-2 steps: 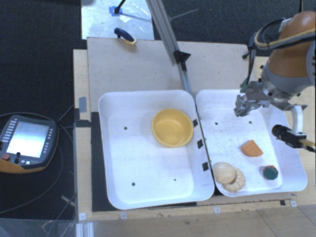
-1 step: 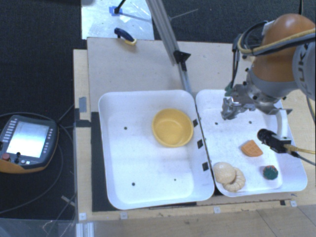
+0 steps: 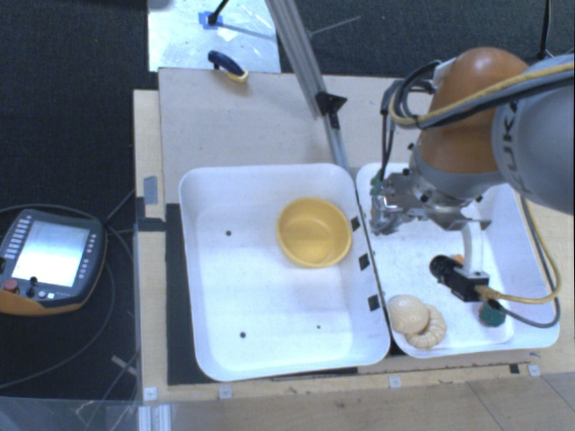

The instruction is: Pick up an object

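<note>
- We see the gripper [image 3: 384,212] low over the right bin [image 3: 530,241], at its left wall near the far-left corner. Nothing visible between its fingers; we can't tell if they're apart or together, the wrist hides them.
- Candidate objects in the right bin: a pale, lumpy pastry-like toy [image 3: 417,320] at the near-left corner, a small teal object [image 3: 491,313] by the near edge, and something orange [image 3: 459,259] mostly hidden behind the black fixture [image 3: 456,278] on the arm.
- The left bin [image 3: 216,330] holds a yellow bowl [image 3: 314,232], upright, towards its far-right corner, just across the shared wall from the gripper.
- Key relation: the pastry toy lies straight towards the bin's near edge from the gripper, same side wall, clear gap between. Its long axis runs roughly from the left wall towards the near edge.
- Our read: the bowl is about as near, but the bin walls stand between. The pastry toy looks the easier approach.
- Risk: it sits tight in the corner, so finger room by the wall is poor.
</note>
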Tool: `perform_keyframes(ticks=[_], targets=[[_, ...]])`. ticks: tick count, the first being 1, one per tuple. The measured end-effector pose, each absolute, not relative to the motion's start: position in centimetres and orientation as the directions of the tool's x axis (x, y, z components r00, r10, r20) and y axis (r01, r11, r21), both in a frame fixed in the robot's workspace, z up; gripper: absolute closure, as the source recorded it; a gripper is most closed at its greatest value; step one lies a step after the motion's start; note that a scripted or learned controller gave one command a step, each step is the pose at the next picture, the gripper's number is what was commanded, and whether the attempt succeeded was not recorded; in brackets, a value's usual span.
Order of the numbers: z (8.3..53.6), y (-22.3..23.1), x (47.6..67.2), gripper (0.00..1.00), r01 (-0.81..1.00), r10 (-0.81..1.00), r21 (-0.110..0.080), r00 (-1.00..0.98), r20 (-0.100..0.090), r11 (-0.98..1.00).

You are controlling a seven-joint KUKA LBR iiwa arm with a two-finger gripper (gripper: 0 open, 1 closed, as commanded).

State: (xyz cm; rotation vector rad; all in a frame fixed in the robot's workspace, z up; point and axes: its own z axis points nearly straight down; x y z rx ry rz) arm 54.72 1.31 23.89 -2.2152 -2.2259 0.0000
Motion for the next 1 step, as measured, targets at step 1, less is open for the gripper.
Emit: perform_keyframes(ticks=[1], targets=[[23.9,6.38,52.05,1.0,1.0,1.0,0.0,-0.005,0.001,0.005]])
